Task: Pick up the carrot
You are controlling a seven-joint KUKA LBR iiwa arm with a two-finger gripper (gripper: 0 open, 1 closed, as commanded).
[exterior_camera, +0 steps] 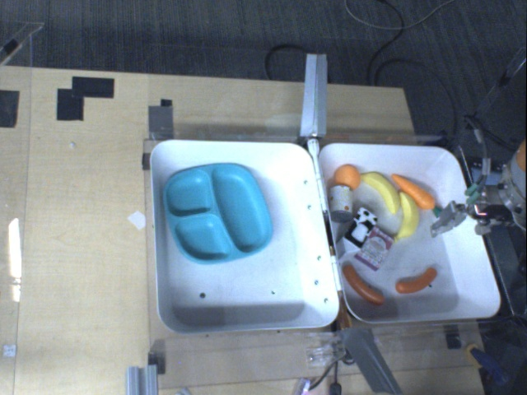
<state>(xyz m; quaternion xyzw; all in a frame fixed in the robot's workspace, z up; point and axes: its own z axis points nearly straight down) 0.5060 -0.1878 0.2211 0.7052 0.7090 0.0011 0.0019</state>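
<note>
The right bin holds the carrot, lying untouched near its far side, just beside the banana; the pick looks not yet begun. The gripper hovers at the bin's right wall, near the carrot, with nothing between its fingers; whether they are apart, I cannot tell.

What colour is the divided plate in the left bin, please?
Light blue; the plate shows clearly in the camera view.
</note>
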